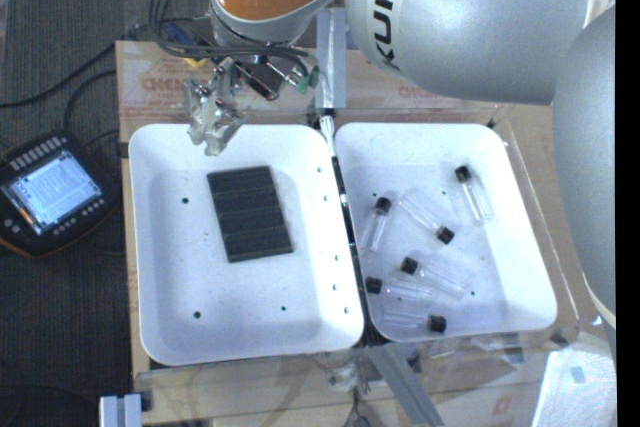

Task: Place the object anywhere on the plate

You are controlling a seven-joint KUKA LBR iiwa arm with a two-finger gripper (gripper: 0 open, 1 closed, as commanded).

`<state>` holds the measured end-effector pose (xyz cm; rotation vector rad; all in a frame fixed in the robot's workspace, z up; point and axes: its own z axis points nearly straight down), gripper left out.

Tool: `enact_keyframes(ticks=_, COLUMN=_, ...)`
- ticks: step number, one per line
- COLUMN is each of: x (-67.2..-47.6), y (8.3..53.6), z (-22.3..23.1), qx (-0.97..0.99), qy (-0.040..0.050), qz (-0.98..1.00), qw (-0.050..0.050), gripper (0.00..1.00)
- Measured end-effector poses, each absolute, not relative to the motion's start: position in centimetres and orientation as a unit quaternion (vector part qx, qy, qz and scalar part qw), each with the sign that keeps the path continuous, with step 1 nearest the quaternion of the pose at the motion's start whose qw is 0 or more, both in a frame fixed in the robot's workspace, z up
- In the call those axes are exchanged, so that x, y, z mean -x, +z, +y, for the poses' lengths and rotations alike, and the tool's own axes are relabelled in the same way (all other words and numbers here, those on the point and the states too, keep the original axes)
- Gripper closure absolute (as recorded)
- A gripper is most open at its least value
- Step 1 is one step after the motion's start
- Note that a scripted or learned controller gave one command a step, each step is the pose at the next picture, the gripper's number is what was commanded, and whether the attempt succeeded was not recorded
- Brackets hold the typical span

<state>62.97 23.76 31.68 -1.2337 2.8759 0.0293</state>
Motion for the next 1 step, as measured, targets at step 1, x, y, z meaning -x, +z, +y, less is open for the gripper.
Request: enact_keyframes(ticks=1, x=-63.00, y=32.72, z=23.93, qx=0.394, qy=0.0128, qz=0.919, qw=0.009, gripper=1.00)
